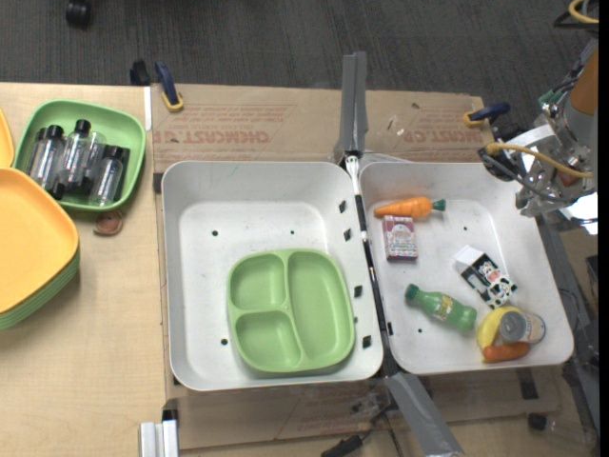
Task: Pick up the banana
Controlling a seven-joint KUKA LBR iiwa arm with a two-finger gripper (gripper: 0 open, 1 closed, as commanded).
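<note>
The banana (489, 330) is a short yellow curve in the front right corner of the right bin (447, 255). It is pressed against a silver can (520, 327), with an orange item (504, 352) just in front of it. My gripper (539, 187) hangs at the bin's far right rim, well behind the banana and apart from it, among cables and wrist hardware. Nothing shows in its grasp.
The right bin also holds a carrot (409, 208), a red box (401, 238), a green bottle (441, 308) and a cow-patterned carton (484, 276). A green divided plate (290, 309) lies in the left bin (190, 255). On the bench to the left are a tray of bottles (81, 155) and yellow plates (33, 246).
</note>
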